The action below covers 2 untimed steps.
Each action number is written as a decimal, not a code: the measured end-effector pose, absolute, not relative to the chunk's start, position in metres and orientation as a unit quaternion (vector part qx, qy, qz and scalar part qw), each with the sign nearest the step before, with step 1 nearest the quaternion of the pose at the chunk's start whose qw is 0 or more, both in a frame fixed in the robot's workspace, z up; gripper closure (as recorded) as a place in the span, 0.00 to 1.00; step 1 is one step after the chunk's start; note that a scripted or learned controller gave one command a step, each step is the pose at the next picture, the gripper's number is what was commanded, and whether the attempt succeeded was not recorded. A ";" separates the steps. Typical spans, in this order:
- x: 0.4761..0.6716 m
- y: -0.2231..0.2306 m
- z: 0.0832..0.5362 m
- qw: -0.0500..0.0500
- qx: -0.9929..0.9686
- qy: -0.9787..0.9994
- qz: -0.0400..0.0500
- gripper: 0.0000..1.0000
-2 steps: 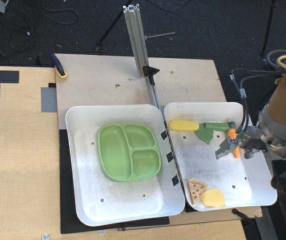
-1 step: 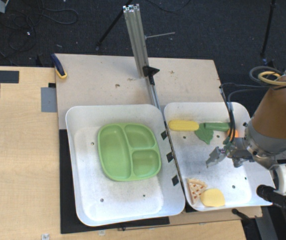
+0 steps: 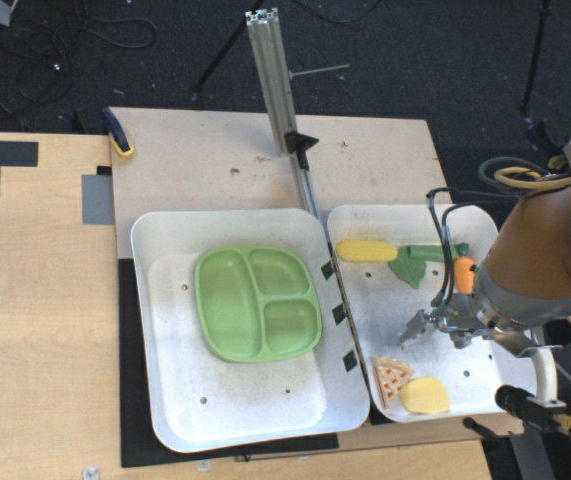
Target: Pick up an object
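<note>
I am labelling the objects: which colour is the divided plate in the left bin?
Light green. The plate shows clearly in the camera view, lying in the left white bin.

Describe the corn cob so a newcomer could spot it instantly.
Find the right-hand white bin, where the arm works. Along its far edge, near the divider, lies the corn cob, on its side. It is long, yellow and ridged, unlike the green piece beside it or the rounded yellow item at the near edge.

Arm (image 3: 535,268): bulky rounded body, orange-brown band above grey wrist section. Black cable loops off its upper left side. Gripper (image 3: 417,328): small, dark metallic, thin fingers, at arm's left end over right bin (image 3: 385,368).
</note>
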<state>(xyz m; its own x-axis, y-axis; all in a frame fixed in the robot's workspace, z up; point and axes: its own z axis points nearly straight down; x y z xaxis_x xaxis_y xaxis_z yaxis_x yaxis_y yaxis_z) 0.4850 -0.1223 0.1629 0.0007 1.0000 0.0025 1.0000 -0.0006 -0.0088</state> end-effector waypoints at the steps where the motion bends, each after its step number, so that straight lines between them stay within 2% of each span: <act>1: 0.490 -0.128 0.114 0.004 -0.707 -0.707 0.002 0.00; 2: 0.491 -0.129 0.127 0.003 -0.709 -0.705 0.001 1.00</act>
<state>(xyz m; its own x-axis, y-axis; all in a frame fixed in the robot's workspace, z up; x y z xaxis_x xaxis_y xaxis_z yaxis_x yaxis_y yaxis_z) 0.4906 -0.1292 0.1266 0.0062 1.0000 0.0018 1.0000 -0.0062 -0.0053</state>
